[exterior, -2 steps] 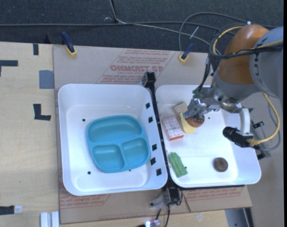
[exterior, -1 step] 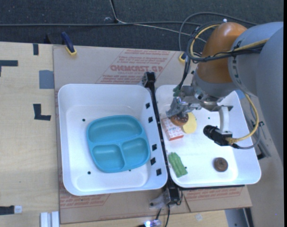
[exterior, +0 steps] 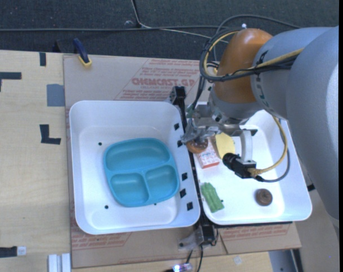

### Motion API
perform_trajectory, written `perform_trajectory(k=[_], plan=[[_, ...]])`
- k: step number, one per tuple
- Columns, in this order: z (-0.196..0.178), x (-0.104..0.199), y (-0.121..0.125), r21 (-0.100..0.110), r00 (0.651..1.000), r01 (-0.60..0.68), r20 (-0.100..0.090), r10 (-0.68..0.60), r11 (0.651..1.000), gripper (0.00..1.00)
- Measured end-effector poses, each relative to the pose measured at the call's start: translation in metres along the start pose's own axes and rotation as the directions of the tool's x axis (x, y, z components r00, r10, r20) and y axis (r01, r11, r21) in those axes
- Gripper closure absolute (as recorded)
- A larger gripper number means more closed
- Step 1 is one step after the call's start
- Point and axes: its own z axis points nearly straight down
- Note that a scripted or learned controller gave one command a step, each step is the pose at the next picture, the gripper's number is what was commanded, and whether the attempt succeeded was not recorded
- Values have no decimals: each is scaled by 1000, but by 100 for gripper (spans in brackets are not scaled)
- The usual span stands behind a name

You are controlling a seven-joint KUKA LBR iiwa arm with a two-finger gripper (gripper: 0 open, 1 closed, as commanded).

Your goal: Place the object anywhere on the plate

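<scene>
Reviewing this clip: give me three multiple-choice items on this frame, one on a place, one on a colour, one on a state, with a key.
1. Where does the green object lie?
A. In the right bin
B. On the plate
C. On the bench outside both bins

2. What colour is the divided plate in the left bin?
A. Red
B. Blue
C. Yellow

3. What is the state of the plate?
A. Stacked with several objects
B. Flipped upside down
C. Right side up, with nothing lying on it

Key:
1 A: the green object lies near the front left corner of the right bin, close to the small brown round object.
2 B: all three compartments are light blue.
3 C: its compartments face up and are bare; the hand is over the right bin, above the red and white packet.
</scene>
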Motion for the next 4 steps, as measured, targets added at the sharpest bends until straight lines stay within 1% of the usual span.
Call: perform_trajectory(k=[1, 2, 3, 4], plan=[[-15, 56, 10, -2, 1000, 1, 0, -1, 1000, 100], [-11, 113, 5, 0, 1000, 1, 0, -1, 1000, 100], [-29, 150, 15, -2, 1000, -1, 0, 1, 1000, 100], [-29, 148, 15, 0, 1000, -3, 2, 3, 1000, 0]])
